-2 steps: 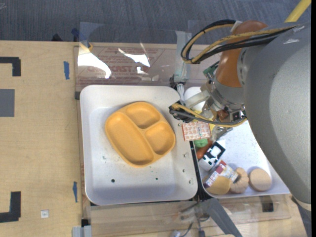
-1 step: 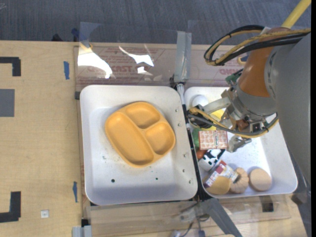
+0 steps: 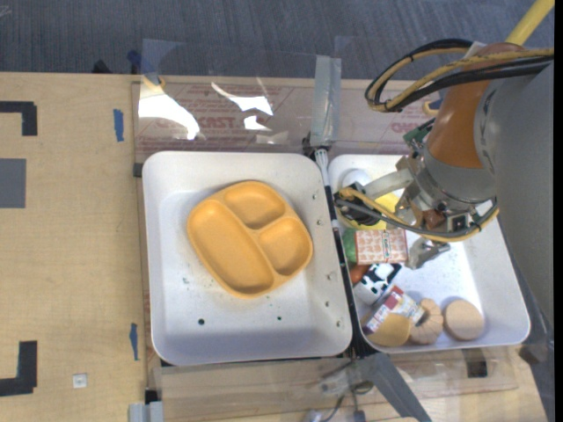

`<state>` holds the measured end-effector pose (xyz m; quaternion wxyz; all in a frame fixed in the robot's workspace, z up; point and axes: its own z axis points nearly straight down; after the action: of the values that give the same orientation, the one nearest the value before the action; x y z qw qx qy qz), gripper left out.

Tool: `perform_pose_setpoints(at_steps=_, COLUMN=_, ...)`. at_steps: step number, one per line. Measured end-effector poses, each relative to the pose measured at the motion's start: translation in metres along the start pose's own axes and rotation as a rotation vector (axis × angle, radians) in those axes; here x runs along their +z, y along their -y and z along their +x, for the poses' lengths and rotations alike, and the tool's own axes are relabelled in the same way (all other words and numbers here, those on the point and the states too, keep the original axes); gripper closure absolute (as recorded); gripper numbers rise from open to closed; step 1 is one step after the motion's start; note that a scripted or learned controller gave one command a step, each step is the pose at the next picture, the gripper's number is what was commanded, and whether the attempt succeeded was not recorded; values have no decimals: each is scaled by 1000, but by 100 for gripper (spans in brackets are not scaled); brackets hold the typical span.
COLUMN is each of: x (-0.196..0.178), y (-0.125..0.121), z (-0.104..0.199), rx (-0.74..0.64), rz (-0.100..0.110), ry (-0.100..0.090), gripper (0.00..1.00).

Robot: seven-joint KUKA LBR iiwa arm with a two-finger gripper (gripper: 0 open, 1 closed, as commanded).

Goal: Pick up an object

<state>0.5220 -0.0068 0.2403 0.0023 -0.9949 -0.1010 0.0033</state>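
The grey arm (image 3: 519, 148) reaches in from the right and bends down over the far part of the right bin (image 3: 501, 280), its orange band (image 3: 457, 134) above the wrist and black and yellow cables (image 3: 422, 69) looping over it; the gripper (image 3: 424, 236) hangs low over the bin, just right of a small printed box (image 3: 381, 245); whether it is open or closed I cannot tell, and nothing is visibly gripped; the bin's things crowd its left and near side: a black-and-white toy (image 3: 378, 280) just near of the box, then a labelled packet (image 3: 387, 310), a tan bun (image 3: 396, 331) and a pale round roll (image 3: 464, 318) at the near edge; the left bin (image 3: 167, 236) bears an orange divided plate (image 3: 250, 236) at its middle.
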Motion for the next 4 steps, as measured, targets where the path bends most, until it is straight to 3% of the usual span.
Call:
perform_pose_setpoints(at_steps=1, x=-55, y=-3, z=-21, rx=-21, rz=-5, ry=-8, gripper=100)
perform_pose_setpoints(at_steps=2, x=8, y=-5, z=-46, rx=2, rz=-3, ry=3, gripper=100)
perform_pose_setpoints(at_steps=3, x=-72, y=-2, z=-1, rx=-68, rz=-5, ry=-9, gripper=100)
perform_pose_setpoints(at_steps=4, x=12, y=-43, z=11, rx=-193, rz=-2, ry=2, gripper=100)
